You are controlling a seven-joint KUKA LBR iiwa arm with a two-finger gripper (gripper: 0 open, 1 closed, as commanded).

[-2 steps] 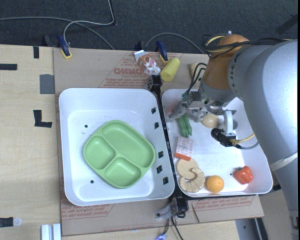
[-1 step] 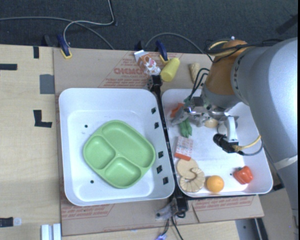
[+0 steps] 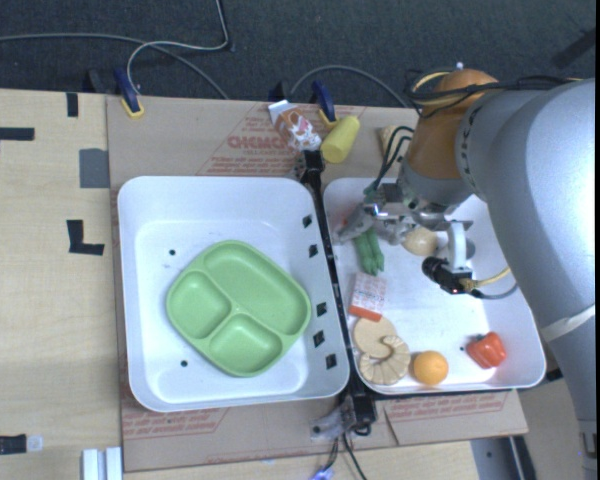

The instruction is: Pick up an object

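At the left of the frame you have the left bin (image 3: 140, 298), holding a green tray (image 3: 238, 306) with three wells; it lies flat and wide, a poor thing to pinch, so leave it.

Moving right across the divider, the right bin (image 3: 520, 313) holds the likely picks. Along its left side, from top to bottom, lie a green vegetable (image 3: 369, 252), a small red-and-white packet (image 3: 368, 292) and a tan round piece (image 3: 381, 351) with an orange wedge at its top edge. At the lower middle sits an orange ball (image 3: 430, 368), and to its right a red piece (image 3: 487, 350). A pale egg-like thing (image 3: 418, 240) rests near the upper middle, just beside the gripper (image 3: 380, 220).

The gripper hangs over the upper left of the right bin, above the top end of the vegetable. Whether it is apart or together you cannot tell from here, and nothing is seen held.

Judging by this, the vegetable is the nearest target. Square up across its narrow width, come straight down away from the bin wall, and keep clear of the egg-like thing so it does not get nudged aside.
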